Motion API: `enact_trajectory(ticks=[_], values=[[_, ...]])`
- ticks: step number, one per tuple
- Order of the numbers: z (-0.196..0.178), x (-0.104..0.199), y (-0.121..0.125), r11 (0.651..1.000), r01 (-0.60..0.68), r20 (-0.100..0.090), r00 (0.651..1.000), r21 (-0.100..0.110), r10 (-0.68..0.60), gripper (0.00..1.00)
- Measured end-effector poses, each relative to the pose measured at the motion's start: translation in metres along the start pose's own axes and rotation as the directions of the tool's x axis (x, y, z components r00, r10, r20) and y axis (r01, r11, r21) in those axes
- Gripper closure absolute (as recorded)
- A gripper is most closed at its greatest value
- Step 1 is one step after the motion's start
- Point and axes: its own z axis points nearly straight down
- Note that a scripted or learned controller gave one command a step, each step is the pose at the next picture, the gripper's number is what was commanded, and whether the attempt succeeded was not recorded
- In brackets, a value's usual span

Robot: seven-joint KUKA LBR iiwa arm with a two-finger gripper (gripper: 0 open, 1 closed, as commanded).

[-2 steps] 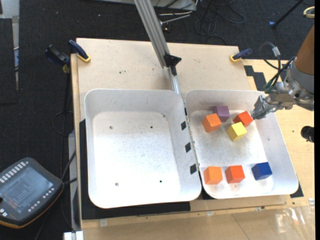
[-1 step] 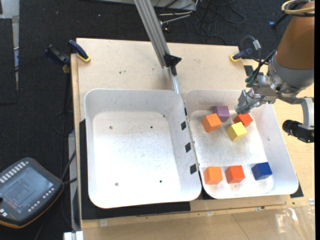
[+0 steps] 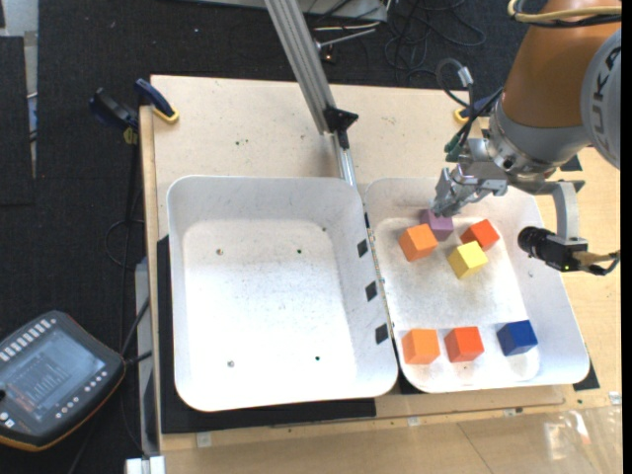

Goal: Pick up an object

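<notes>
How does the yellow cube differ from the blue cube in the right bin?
The yellow cube is bright yellow, while the blue cube is dark blue. The yellow cube lies in the upper cluster, close to other blocks and the pincer; the blue cube sits at the end of the bottom row, near the bin's front right corner. Both look like small, similar-sized cubes resting in the right white bin.

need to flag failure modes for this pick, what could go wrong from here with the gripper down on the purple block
The purple block sits crowded against an orange block, so the gripper may nudge the neighbour or clamp both. The yellow block and red-orange block are close too, so a slip could scatter the cluster.
</notes>
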Motion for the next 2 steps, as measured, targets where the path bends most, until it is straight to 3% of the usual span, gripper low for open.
enact_trajectory(ticks=[2], values=[[0.004,0.101,0.039,1.000,0.000,0.000,1.000,0.000,0.000,1.00]])
